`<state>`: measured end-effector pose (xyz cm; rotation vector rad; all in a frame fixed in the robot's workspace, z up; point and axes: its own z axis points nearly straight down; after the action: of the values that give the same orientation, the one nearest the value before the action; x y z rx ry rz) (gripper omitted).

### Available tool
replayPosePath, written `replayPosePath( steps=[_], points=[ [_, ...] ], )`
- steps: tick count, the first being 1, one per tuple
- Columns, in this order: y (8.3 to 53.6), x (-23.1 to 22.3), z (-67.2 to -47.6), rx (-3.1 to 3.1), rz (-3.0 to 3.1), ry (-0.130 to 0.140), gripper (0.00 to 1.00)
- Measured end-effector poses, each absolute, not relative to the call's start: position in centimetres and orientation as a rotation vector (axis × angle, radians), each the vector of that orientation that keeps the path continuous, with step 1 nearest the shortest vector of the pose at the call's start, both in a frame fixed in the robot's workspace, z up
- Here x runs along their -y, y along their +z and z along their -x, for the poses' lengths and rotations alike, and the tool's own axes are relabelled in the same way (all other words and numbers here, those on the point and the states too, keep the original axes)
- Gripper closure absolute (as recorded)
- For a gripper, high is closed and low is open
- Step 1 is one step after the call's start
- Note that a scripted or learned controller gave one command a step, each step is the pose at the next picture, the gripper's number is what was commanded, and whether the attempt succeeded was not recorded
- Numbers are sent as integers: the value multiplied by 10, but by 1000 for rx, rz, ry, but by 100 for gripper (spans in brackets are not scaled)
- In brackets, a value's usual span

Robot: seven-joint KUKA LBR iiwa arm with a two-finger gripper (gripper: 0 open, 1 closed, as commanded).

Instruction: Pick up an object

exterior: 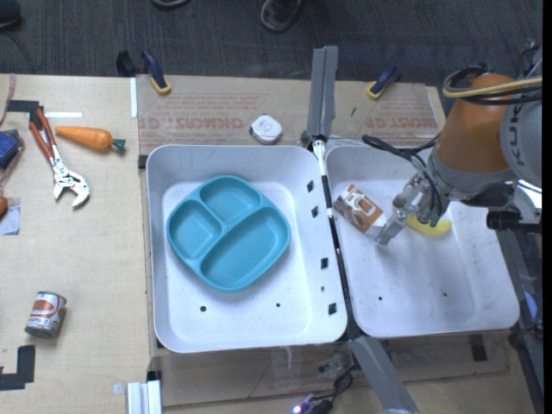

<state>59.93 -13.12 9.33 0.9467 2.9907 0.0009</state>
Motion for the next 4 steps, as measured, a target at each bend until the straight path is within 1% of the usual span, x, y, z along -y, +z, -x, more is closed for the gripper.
replayPosePath(
  steps=[1, 2, 3, 4],
  points=[
    [90, 115, -620, -2626, -1800, -57, 0],
    [88, 123, -652, -2263, -2185, -34, 0],
    [93, 208, -620, -2171, -2275, 5, 0],
    [92, 209, -565, -2163, -2287, 6, 0]
  ],
)
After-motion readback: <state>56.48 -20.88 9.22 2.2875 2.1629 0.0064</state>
